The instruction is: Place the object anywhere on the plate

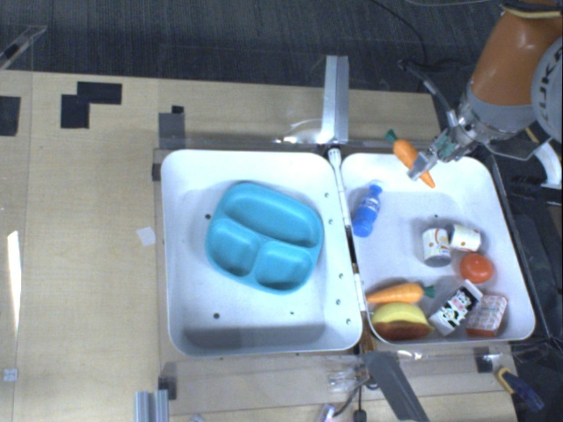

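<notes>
- Your gripper sits over the far edge of the right bin, with a small orange carrot at its tip. The carrot looks clamped between the fingers and hangs tilted, green end up and left, apparently clear of the bin floor.
- That carrot is your task's thing; it is well apart from the blue plate, which lies in the left bin.
- The plate has three compartments and sits slightly skewed; any of them will do as a target.
- The divider rail between the bins lies across your path, so judge the lift height before you cross.
- The grip looks off-centre, near one end, which may be why the carrot hangs tilted; it could slip out.
- Left in the right bin: a blue bottle, a second carrot, a red ball, a white cup.
</notes>
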Tool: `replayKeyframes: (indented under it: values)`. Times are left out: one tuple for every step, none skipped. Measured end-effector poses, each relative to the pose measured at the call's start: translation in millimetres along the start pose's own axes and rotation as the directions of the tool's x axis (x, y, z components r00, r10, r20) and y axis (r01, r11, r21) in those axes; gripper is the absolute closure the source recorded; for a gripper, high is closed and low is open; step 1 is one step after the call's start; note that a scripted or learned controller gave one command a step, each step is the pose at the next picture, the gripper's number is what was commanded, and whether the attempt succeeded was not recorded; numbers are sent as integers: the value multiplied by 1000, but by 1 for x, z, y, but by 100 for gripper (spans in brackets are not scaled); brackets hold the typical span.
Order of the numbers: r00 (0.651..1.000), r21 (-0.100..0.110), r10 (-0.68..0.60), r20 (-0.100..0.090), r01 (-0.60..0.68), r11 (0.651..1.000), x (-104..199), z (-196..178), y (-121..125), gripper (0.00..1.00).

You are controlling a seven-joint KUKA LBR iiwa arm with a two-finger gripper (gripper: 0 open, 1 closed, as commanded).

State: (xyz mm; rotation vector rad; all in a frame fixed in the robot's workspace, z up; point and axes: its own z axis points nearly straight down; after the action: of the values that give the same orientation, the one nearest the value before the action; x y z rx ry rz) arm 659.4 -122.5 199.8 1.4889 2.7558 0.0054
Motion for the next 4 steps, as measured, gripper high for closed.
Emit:
replayKeyframes:
  values:
    - [997,0,-83,-3,83,997,88,13,71,100]
    - [1000,0,5,-3,-5,1000,133,-35,71,100]
    - [1000,0,5,-3,-5,1000,133,-35,71,0]
    - [1000,-6,0,1,0,1000,133,-47,73,100]
